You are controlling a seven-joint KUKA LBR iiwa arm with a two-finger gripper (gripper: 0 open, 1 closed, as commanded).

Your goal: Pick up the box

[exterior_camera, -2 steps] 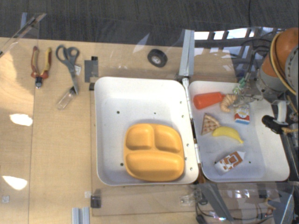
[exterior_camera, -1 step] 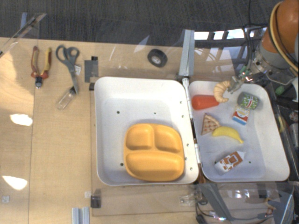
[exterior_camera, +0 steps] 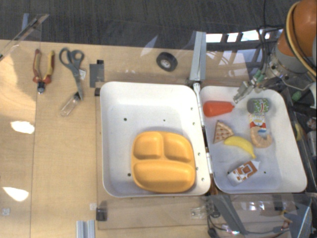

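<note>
Approach not yet begun — small white-and-brown carton box (exterior_camera: 243, 171) lies flat, lower right bin (exterior_camera: 292, 182).
Two-finger gripper (exterior_camera: 246, 89) hovers upper right, grip state unreadable — descend clear of yellow banana (exterior_camera: 239, 145) beside it.

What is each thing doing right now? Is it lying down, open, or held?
Box: lying flat in the right bin, not held.
Banana: lying beside the box, apart.
Yellow tray: resting in the left bin.
Scissors: shut, on the bench.
Pliers: shut, on the bench.
</note>
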